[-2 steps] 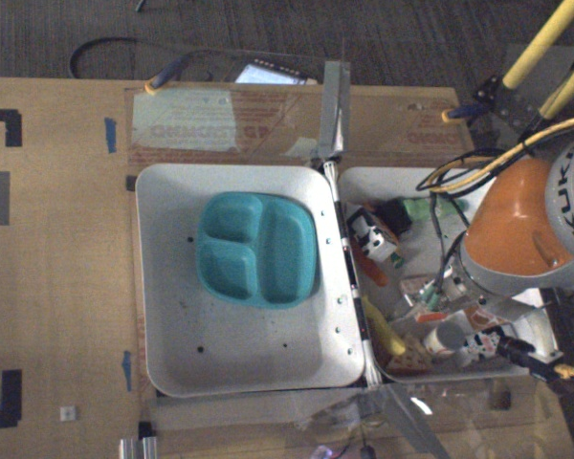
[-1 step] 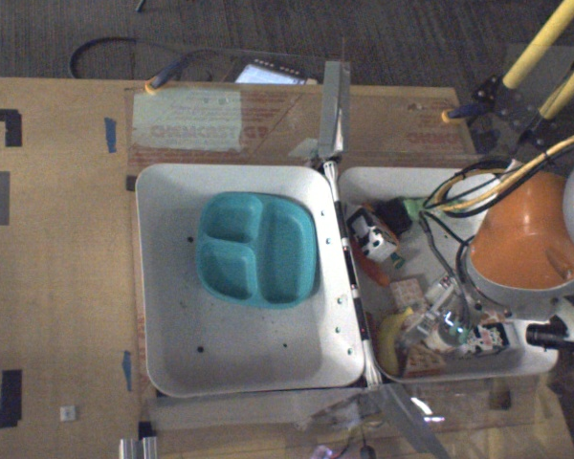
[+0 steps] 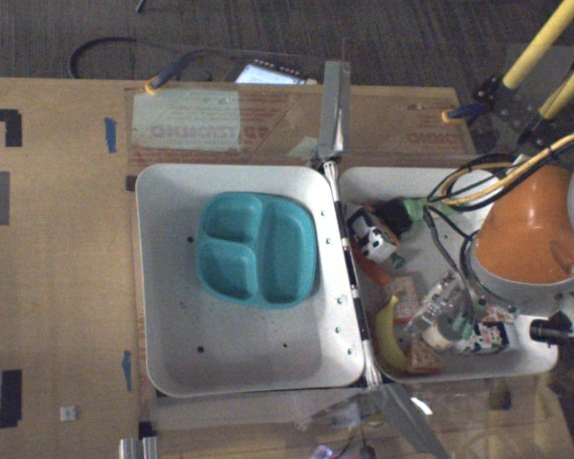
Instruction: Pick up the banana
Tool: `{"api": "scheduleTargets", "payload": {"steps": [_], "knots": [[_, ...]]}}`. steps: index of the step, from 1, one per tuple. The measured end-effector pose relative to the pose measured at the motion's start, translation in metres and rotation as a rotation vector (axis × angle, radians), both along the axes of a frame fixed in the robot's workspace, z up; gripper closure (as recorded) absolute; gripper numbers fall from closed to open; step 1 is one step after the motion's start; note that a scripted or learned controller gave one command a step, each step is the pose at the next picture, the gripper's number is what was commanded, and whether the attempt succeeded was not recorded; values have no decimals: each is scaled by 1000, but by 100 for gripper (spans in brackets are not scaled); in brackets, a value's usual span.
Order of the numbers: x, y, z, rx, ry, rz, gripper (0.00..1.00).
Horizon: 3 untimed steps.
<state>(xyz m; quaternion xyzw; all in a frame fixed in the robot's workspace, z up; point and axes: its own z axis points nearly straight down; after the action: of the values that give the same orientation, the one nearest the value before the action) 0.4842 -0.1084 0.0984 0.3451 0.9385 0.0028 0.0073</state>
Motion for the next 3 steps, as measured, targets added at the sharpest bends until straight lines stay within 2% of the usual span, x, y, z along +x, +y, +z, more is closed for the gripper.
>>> {"api": "scheduleTargets", "payload": {"steps": [1, 2, 3], "knots": [[0, 0, 0, 0, 0, 1, 0], [60, 13, -11, -3, 7, 74, 0], [61, 13, 0, -1, 4, 72, 100]]}}
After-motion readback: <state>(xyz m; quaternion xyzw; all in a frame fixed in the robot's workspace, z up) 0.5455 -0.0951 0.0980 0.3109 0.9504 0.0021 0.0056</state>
